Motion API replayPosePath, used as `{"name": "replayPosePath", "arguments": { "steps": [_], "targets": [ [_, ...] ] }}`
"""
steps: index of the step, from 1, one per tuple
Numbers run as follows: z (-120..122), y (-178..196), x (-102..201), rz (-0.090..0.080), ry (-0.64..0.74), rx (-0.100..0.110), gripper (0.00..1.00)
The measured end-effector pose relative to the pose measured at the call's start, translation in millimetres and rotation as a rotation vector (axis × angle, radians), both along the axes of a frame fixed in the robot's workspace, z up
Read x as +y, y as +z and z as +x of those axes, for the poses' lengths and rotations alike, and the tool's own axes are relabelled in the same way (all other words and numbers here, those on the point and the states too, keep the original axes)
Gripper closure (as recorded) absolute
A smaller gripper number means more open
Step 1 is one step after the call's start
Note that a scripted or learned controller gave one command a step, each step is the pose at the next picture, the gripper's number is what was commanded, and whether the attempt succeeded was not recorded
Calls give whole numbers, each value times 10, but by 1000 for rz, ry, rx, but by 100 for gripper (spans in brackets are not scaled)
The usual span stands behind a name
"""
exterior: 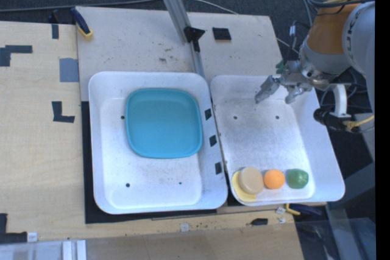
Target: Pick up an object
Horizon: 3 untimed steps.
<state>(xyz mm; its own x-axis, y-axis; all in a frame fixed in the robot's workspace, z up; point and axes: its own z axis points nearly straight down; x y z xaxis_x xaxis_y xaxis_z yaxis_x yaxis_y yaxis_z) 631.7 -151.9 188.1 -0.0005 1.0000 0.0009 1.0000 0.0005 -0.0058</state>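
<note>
My gripper (278, 95) hangs over the far right part of the right bin (262, 131), its two fingers spread apart with nothing between them. Along the near edge of that bin lie a tan round object (250, 179) resting on a yellow piece (239, 189), an orange ball (273, 179) and a green ball (297, 178). These three sit well below the gripper, toward the front of the bin. A teal square plate (163, 122) lies flat in the left bin (106, 149).
A slanted metal pole (177, 3) runs from the top down to the divide between the bins. Cables (332, 115) hang beside the arm at the right. Tape marks and a yellow-handled tool (82, 24) lie on the bench to the left.
</note>
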Motion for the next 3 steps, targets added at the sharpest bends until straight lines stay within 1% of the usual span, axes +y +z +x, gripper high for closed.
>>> {"name": "replayPosePath", "arguments": {
  "steps": [1,2,3],
  "targets": [
    [-10,-449,72,0,0,-2,0],
    [-25,-981,78,0,0,0,0],
    [-9,-851,79,-1,1,-6,100]
  ]
}}
